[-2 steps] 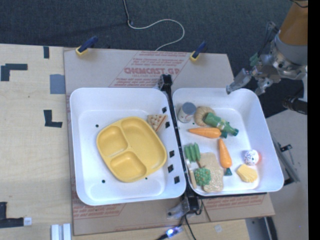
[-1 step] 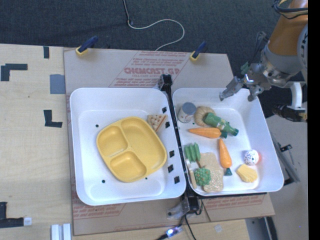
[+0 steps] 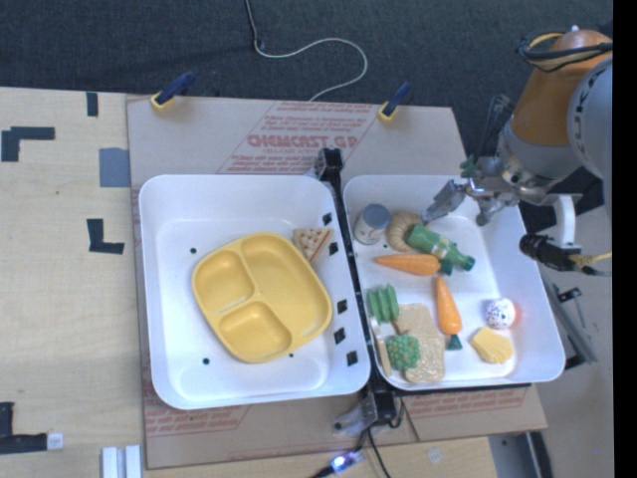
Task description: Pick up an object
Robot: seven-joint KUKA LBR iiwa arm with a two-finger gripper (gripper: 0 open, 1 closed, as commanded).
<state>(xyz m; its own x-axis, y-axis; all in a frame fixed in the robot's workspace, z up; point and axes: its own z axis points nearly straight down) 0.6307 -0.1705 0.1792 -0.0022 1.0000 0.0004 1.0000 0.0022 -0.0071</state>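
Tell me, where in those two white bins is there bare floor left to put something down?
Left bin: open floor around the yellow divided plate, widest along its left wall and near edge; only a waffle piece sits by the plate. Right bin: crowded with toy food; the carrots and greens fill the middle. A bare patch lies in its far right corner, under the gripper.

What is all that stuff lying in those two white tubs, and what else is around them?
bins: 2, white, side by side on the bench
divided plate: 1, yellow, left bin
waffle piece: 1, tan, left bin, by the plate
can: 1, grey, right bin
carrots: 2, orange, right bin
small ball: 1, white, right bin
clamps: 2, blue and yellow, behind the bins
arm: 1, grey and orange, right
hand: 1, over right bin's far side
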